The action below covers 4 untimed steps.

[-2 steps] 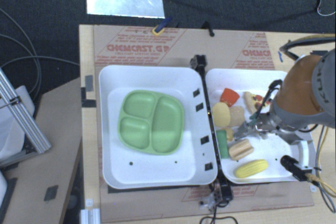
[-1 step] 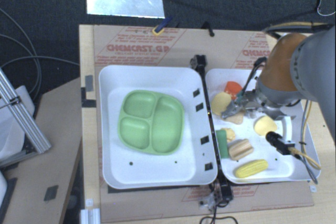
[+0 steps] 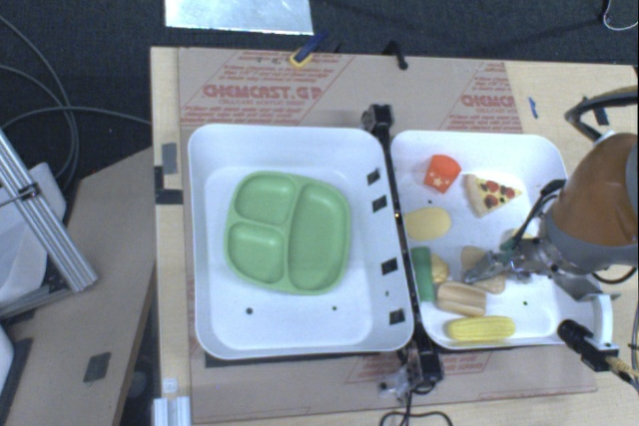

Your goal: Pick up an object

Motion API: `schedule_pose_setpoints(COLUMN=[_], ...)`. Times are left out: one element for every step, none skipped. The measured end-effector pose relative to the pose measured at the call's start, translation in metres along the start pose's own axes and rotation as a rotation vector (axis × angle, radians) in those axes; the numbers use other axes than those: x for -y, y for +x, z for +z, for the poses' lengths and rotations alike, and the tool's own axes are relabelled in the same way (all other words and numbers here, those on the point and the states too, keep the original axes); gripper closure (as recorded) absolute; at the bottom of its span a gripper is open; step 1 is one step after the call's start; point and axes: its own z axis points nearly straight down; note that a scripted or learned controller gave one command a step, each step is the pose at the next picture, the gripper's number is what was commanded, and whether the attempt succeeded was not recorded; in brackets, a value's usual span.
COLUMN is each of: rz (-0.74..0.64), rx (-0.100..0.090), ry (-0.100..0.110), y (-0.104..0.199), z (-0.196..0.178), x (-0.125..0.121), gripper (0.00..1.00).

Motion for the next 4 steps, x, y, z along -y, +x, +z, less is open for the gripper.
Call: schedule_pose_setpoints(rz=[-0.014,-0.008,-0.017,-0.006], rx=[0.0,0.012,-0.001,-0.002], ry=[-0.001,-0.005,-0.012,0.011], y=[0.06,0.07,0.108,0.075], z=[0.002,0.001,-0.12,-0.02], x=[-0.003,-0.053,-0.099,-0.069], gripper=[0.0,0.0,0.0,0.0])
